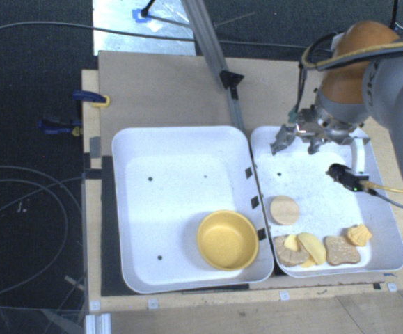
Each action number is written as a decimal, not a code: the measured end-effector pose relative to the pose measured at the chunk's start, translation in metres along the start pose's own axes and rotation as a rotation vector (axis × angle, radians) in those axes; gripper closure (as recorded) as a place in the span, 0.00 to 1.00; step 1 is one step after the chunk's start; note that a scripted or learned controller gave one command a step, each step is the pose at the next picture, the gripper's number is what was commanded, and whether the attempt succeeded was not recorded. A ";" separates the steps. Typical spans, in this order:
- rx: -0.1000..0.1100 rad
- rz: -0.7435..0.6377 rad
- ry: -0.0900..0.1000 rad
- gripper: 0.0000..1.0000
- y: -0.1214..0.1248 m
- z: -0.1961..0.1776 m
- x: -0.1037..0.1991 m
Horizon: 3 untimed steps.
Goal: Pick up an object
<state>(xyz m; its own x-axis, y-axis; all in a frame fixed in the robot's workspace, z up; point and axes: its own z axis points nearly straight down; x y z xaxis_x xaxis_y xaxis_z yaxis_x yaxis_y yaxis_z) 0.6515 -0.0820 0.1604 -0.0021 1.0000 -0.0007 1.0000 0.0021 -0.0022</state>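
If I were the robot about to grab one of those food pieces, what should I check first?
1. Gripper carrying nothing: ok, it hangs bare over the right bin's far end.
2. Targets present: ok, round cracker, banana piece and toast piece lie at the near end.
3. Target standing apart: ok for the cracker; the banana piece touches its neighbours.
4. Gripper above a target: not ok.
5. Yellow bowl out of the way: ok, left bin.

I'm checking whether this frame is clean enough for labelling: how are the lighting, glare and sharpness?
Camera view: lighting is even, with soft shadows inside the left bin; the white bin floors are bright but not blown out; a glary pale patch lies on the floor at top; the small foods in the right bin look slightly soft; the gripper is a little blurred.
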 end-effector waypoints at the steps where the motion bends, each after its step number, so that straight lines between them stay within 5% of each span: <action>1: 0.001 0.002 0.000 0.00 0.003 0.061 -0.004; 2: -0.007 0.002 0.000 1.00 0.005 0.046 -0.004; 3: -0.011 -0.003 0.000 1.00 0.007 -0.019 0.000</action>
<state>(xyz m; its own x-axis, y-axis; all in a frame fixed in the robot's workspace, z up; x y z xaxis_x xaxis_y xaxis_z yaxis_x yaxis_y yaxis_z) 0.6582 -0.0816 0.1789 -0.0054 1.0000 -0.0007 0.9999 0.0054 0.0090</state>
